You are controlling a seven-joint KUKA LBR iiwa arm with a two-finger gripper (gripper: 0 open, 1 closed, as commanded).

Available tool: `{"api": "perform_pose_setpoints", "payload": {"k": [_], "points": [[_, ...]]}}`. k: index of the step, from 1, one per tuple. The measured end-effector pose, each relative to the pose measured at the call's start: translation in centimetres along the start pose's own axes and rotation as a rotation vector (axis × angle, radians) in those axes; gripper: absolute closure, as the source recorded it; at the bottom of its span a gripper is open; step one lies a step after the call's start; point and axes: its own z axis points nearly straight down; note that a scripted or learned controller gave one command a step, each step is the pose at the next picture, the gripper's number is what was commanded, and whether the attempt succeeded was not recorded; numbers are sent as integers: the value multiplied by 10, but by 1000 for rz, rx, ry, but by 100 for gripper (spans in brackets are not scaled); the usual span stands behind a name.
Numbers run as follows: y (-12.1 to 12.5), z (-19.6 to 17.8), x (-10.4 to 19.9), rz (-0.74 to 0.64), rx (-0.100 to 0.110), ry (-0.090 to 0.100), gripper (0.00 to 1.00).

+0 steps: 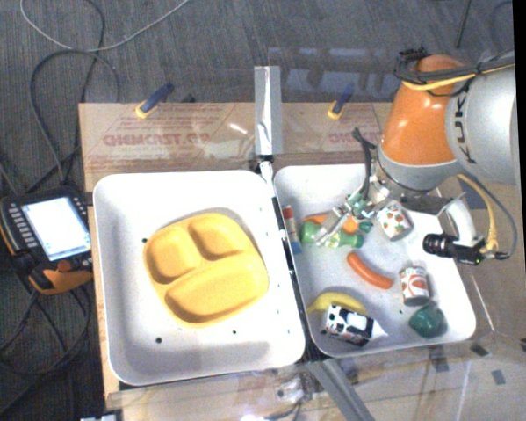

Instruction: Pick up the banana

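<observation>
The yellow banana lies near the front of the right bin, partly under a black-and-white object. My gripper hangs in the upper middle of that bin, beneath the orange-banded wrist. It sits just above a cluster of green and orange toy food, well behind the banana. Nothing of the banana is at the gripper.
The left bin holds a yellow divided plate. In the right bin lie a red-orange sausage-like toy, a small can, a dark green object, a white dotted cube and a marker along the left wall.
</observation>
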Motion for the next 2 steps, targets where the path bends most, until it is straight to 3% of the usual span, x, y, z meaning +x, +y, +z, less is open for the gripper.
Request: {"api": "perform_pose_setpoints", "payload": {"k": [1,2], "points": [[-43,-25,65,-43,3,1,0],[-72,1,79,35,4,1,0]]}}
